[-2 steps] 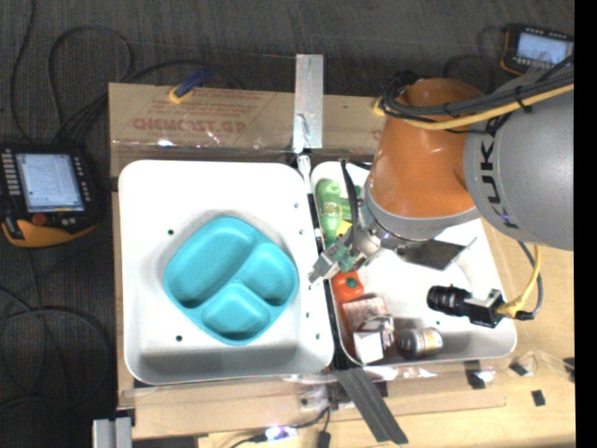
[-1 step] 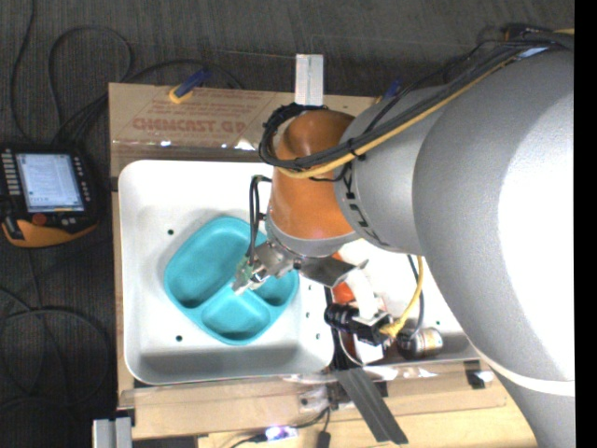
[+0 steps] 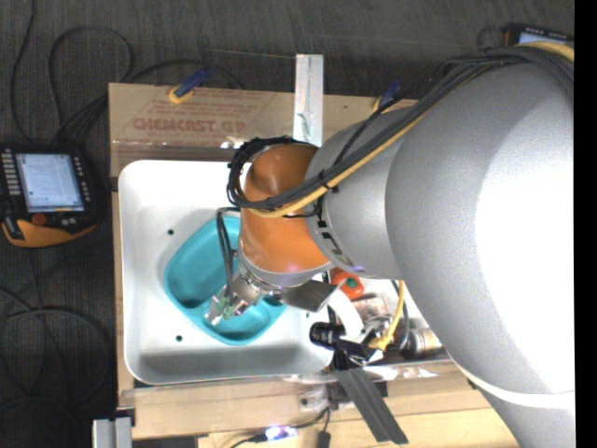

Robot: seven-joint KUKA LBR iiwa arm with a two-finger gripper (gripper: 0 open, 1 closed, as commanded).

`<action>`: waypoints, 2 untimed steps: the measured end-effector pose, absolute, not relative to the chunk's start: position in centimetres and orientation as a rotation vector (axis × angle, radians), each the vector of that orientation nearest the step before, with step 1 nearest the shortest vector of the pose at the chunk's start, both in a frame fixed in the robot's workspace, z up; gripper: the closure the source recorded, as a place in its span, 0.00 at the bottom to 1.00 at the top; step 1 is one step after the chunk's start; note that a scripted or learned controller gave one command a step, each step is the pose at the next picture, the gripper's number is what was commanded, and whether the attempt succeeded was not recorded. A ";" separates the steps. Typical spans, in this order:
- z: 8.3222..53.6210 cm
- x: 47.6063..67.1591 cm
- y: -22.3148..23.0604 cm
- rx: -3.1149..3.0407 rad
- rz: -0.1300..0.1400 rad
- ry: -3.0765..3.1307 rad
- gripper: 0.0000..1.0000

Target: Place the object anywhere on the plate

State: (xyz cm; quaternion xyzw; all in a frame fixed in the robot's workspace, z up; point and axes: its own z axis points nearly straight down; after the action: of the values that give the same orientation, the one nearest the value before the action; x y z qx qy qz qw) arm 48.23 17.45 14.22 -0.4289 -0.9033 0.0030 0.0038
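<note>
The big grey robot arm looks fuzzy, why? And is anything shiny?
In the camera view, the arm sits close to the lens, so it looks soft and huge; the white bin glares brightly, and the arm shades part of the blue plate.

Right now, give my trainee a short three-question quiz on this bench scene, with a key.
1. True or false: the gripper is over the teal plate.
2. Which bin holds the teal plate? A) the left white bin B) the right one C) neither
3. Fill in: the band above the arm's wrist is coloured ____.

Key: 1 true; the gripper sits above the plate's lower right part, though whether it holds anything cannot be told. 2 A. 3 orange.
</note>
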 end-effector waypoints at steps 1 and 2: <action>14.2 48.2 17.5 -1.344 0.009 -2.831 0.00; 29.3 48.5 14.2 -1.275 0.011 -2.870 0.00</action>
State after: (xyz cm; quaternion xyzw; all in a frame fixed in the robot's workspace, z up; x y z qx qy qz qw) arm 48.52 14.19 29.31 -0.4059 -0.9139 0.0034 0.0005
